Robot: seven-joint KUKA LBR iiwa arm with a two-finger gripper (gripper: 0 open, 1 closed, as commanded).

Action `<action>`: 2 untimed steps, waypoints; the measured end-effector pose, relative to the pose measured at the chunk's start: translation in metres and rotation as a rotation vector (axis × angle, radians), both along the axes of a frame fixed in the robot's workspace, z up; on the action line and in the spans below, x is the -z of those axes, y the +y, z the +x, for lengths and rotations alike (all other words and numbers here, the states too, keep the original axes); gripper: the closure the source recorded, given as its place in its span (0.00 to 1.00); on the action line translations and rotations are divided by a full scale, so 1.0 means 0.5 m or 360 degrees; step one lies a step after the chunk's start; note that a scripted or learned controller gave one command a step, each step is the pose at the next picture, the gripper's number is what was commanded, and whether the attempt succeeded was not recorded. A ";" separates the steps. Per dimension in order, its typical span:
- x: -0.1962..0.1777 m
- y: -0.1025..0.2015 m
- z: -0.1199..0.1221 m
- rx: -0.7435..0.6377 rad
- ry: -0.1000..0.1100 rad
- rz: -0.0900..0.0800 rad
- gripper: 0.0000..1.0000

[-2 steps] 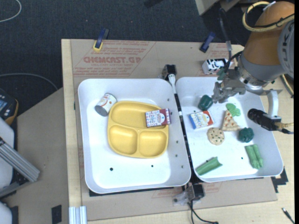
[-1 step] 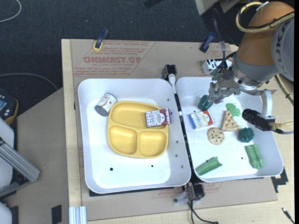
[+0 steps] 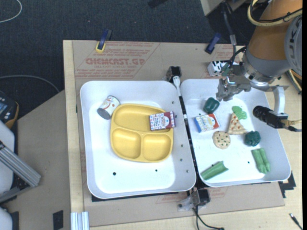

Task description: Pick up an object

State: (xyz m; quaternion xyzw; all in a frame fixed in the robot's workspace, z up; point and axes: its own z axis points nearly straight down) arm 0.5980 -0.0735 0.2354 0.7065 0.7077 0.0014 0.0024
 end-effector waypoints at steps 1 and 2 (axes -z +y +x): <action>0.028 0.016 -0.017 0.0003 0.0015 0.0004 1.00; 0.015 -0.021 0.001 0.0004 0.0002 -0.0001 1.00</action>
